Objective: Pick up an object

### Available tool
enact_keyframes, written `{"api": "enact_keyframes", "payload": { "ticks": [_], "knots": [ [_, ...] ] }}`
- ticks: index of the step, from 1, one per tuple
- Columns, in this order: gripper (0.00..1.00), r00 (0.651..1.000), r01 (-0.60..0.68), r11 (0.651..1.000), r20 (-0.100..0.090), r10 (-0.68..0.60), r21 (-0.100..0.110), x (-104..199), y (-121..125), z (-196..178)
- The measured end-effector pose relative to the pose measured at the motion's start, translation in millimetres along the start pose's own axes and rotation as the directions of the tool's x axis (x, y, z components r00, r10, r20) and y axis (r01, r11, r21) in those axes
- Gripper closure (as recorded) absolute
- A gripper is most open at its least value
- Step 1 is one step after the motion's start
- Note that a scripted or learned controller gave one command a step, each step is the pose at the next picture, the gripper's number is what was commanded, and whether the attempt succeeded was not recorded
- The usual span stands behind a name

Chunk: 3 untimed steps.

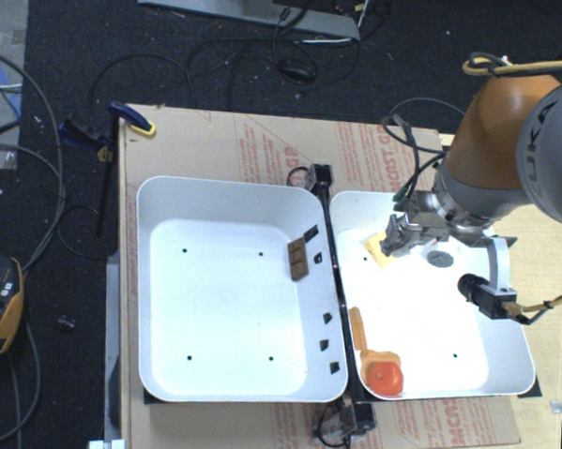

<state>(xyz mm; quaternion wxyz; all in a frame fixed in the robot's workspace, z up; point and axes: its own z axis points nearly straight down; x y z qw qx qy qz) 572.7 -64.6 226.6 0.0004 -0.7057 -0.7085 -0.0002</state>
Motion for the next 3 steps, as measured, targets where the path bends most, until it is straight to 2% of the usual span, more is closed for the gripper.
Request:
{"api": "enact_keyframes", "payload": {
  "ticks": [1,2,3],
  "knots": [
    [1.0,1.0,0.0,1.0,0.0,0.0,0.001,48.4,3.9,8.6],
    [1.0,1.0,0.002,1.0,0.0,-0.002,0.0,111.4,8.4,4.0],
    [1.0,1.0,0.0,1.0,0.0,0.0,-0.001,161.7,17.9,-9.4]
  ]
}}
